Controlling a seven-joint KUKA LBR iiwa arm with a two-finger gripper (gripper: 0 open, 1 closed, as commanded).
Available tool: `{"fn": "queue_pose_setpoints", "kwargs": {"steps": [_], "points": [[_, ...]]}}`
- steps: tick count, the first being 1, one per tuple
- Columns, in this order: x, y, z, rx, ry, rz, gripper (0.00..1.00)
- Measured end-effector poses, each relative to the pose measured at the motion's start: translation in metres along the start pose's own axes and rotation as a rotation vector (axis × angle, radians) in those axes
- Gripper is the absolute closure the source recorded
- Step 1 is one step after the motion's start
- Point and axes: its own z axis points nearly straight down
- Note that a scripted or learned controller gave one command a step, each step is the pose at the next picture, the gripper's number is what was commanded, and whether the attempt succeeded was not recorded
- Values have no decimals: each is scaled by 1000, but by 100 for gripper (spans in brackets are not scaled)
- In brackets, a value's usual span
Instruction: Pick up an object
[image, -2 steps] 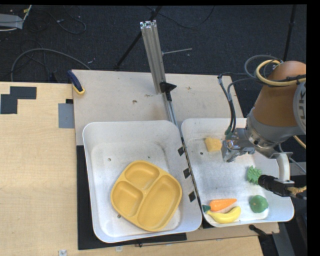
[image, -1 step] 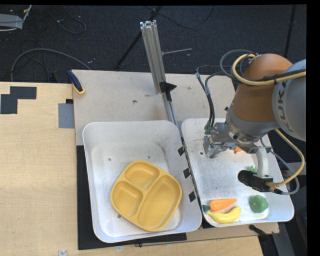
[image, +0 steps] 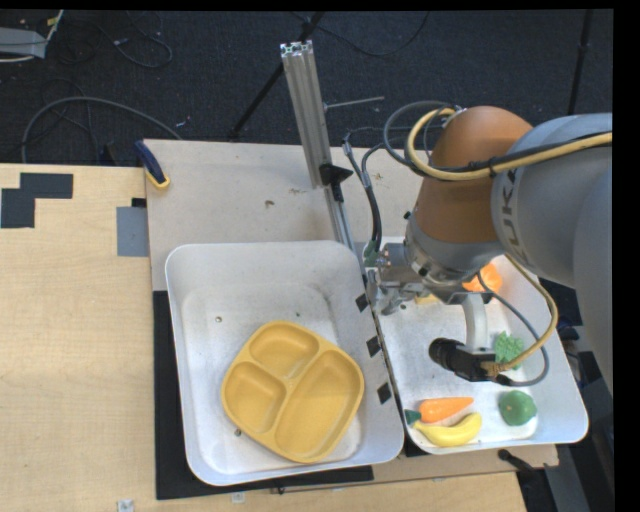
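Banana (image: 452, 431) and carrot (image: 446, 408) lie lower right. The hand (image: 385, 288), grip state unclear, hangs mid-frame over the rim (image: 390, 375) and may strike it.

Two shallow white bins sit side by side on a pale board (image: 230, 195): the left bin (image: 200, 300) and the right bin (image: 415, 375), with black tape tabs (image: 377, 345) along their shared edge. An aluminium post (image: 310, 120) rises behind them. A blue-and-yellow handled tool (image: 152, 165) lies at the board's far left corner. Cables (image: 70, 110) trail over the dark floor beyond the wooden table (image: 70, 330).
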Motion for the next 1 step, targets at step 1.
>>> {"fn": "queue_pose_setpoints", "kwargs": {"steps": [1], "points": [[59, 12, -5, -2, 0, 0, 100]]}}
